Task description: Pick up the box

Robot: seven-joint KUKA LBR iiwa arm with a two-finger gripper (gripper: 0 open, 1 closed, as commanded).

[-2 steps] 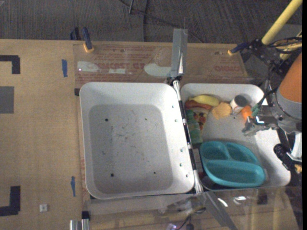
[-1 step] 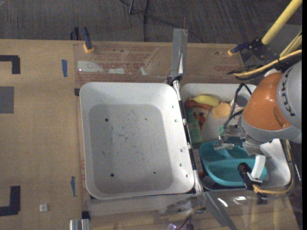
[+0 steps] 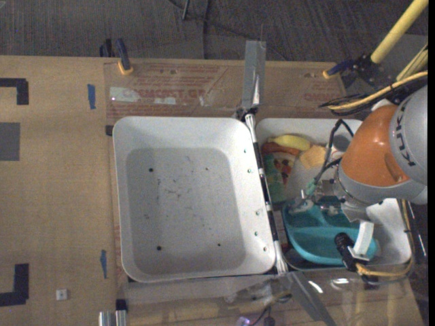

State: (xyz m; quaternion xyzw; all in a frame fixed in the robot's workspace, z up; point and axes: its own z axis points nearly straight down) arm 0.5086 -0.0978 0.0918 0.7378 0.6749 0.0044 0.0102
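Note:
The box (image 3: 277, 170), a small carton with green, yellow and red print, lies in the right bin (image 3: 401, 248) against its left wall. My gripper (image 3: 318, 197) hangs low over the middle of that bin, just right of the box and above a teal object (image 3: 314, 240). The grey wrist and orange band cover much of the bin behind it. I see nothing held by the gripper.
A yellow item (image 3: 292, 142) and a tan rounded thing (image 3: 313, 157) sit at the back of the right bin, touching the box's far end. The left bin (image 3: 129, 148) stands beside it, split off by a shared rim. Yellow cables loop at the right.

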